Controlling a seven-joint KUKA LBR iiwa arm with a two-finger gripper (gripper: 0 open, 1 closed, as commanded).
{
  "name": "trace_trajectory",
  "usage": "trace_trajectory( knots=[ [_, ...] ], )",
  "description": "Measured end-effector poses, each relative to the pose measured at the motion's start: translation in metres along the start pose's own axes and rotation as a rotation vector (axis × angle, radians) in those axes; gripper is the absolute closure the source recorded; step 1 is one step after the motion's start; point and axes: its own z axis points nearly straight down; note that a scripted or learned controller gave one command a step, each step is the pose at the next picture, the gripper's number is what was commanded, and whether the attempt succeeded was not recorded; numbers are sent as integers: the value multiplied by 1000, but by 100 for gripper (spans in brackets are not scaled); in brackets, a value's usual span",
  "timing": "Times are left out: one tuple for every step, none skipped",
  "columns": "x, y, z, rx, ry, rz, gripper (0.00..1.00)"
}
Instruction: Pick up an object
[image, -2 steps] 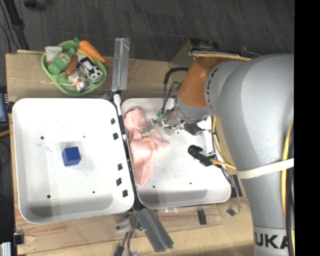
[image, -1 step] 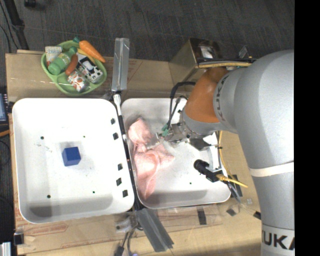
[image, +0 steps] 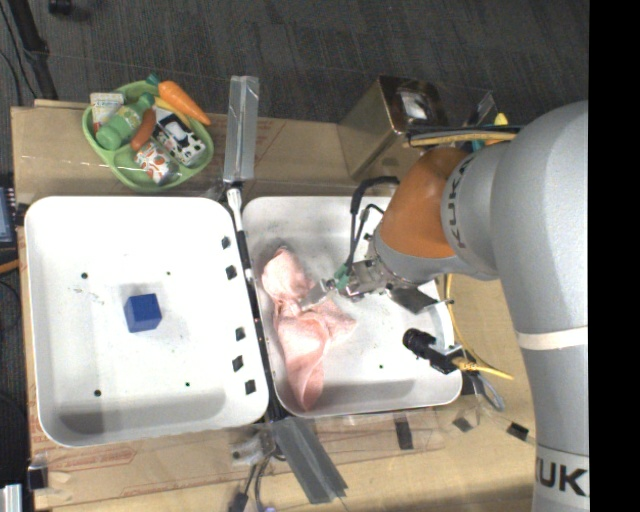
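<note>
From the overhead camera, two shallow white bins sit side by side on the bench. The left bin (image: 60, 300) holds a small blue cube (image: 143, 311) a little left of its middle, well apart from every wall, with bare white floor on all sides of it. The right bin (image: 400, 395) holds a pink cloth (image: 300, 335), crumpled and stretched from the upper left of the floor down toward the near rim. Its left edge lies just beside the wall that this bin shares with the divider (image: 248, 300) between the two bins, so there is little room on that side; to its right the bin floor is bare as far as the arm.

The arm (image: 520, 220) reaches in from the right, its orange band above the wrist, and covers the right part of the right bin. The gripper (image: 335, 287) is low over the bin floor, at the upper right edge of the pink cloth, touching or nearly touching the fabric there. The fingertips are small and dark against the cloth; I cannot tell whether they are apart or together, nor whether any fabric lies between them.

Behind the left bin, on the bench's far left corner, stands a green bowl (image: 100, 150) filled with toy food, including an orange carrot (image: 182, 100). A tan box (image: 385, 120) stands behind the right bin, near the arm.
</note>
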Motion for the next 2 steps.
trace_trajectory(
  knots=[
    [-1, -26, 0, -2, -1, -50, 0],
    [3, -45, -1, -3, -2, -42, 0]
  ],
)
